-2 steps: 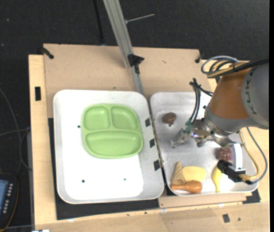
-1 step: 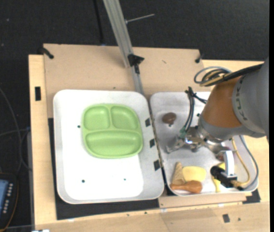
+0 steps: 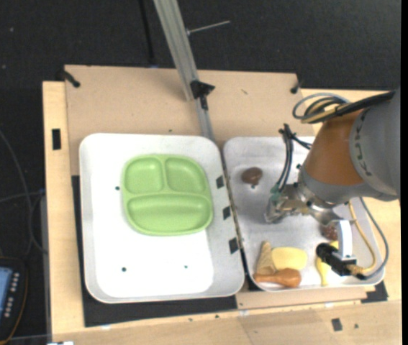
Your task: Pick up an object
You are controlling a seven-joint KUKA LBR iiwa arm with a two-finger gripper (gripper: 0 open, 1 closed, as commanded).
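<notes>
Objects for the pick sat in both bins. A green divided plate (image 3: 166, 196) lay flat in the left bin (image 3: 103, 264), towards its far edge; it was broad and shallow, and I judged it a poor fit for a two-finger grasp. In the right bin (image 3: 261, 149), a brown round piece (image 3: 251, 175) sat alone near the far left corner. The gripper (image 3: 277, 213) was low over the bin floor just beside it, towards the near edge and not touching it. Whether the gripper was open or closed could not be told, and nothing showed in its grasp.

Along the near edge, a tan wedge (image 3: 264, 259), a yellow piece (image 3: 290, 256) and an orange piece (image 3: 284, 279) lay crowded together, touching. A dark red piece (image 3: 329, 230) sat further right, half hidden under the wrist.

The brown piece looked like the best choice because it stood clear of its neighbours. The gripper would need to be centred over it before descending, then closed squarely, since a round shape may roll away from an off-centre squeeze.
</notes>
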